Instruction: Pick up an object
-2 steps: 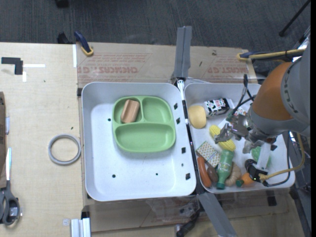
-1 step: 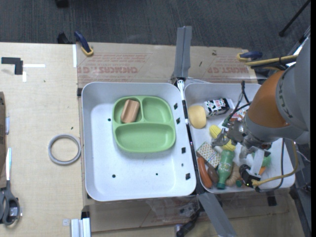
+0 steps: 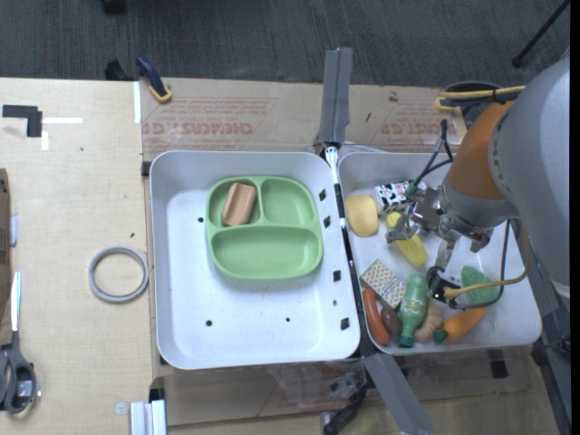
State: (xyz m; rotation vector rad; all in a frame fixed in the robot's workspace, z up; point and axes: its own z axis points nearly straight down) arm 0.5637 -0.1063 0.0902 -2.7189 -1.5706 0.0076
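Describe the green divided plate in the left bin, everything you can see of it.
The green divided plate lies flat in the left bin, toward its far side. It looks like matte light-green plastic, a rounded rectangle with raised ridges that split it into three compartments: two small ones at the far side and one long one nearer the camera. A tan, bread-like roll rests in the far-left compartment. The plate sits on the bin's white floor, apart from its walls.
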